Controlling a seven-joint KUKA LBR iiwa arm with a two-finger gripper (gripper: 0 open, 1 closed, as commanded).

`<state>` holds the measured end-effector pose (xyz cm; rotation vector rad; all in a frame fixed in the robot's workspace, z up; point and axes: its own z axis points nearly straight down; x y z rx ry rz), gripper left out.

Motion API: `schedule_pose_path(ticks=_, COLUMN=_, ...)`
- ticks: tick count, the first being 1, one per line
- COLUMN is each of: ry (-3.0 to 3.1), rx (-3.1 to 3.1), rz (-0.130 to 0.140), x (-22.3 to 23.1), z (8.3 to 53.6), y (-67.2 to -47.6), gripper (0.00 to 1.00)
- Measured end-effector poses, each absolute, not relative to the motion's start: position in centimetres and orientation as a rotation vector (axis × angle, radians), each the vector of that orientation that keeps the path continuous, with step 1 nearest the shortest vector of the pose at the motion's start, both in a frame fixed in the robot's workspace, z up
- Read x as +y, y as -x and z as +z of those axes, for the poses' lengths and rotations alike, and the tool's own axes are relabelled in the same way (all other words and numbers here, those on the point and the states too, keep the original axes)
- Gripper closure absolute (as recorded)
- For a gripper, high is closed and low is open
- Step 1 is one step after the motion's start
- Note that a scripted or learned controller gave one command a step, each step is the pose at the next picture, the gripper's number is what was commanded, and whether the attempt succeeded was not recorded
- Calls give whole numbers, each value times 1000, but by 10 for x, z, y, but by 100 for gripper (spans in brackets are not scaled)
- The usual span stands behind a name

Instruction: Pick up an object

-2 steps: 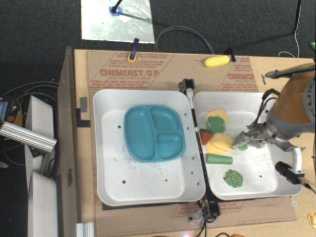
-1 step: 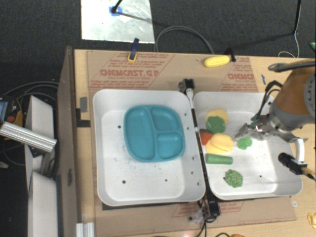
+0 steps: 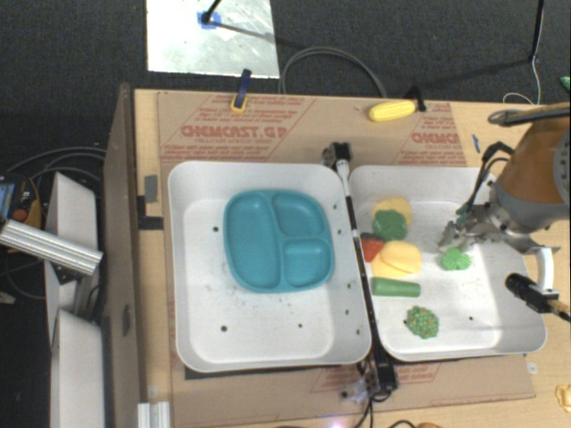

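The claw (image 3: 457, 237) sits just above a small green toy (image 3: 456, 259); its grip cannot be told. The toy looks light and bumpy; best pinched across its middle.

left bin (image 3: 201, 239): divided plate (image 3: 278, 241) | right bin (image 3: 500, 328): toy foods (image 3: 397, 257); gripper (image 3: 457, 235) above

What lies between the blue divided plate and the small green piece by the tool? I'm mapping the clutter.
In the camera view, between the blue plate and the green piece lie the bins' shared rims and a toy-food cluster.

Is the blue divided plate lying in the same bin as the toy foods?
No, the blue plate lies in the left bin; the foods sit in the right bin.
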<state>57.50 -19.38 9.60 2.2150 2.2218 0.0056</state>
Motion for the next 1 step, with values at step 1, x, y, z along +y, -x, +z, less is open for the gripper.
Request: schedule_pose_path(ticks=1, ry=-2212, rx=2226, rz=6, x=-157, z=157, y=-548, gripper=100)
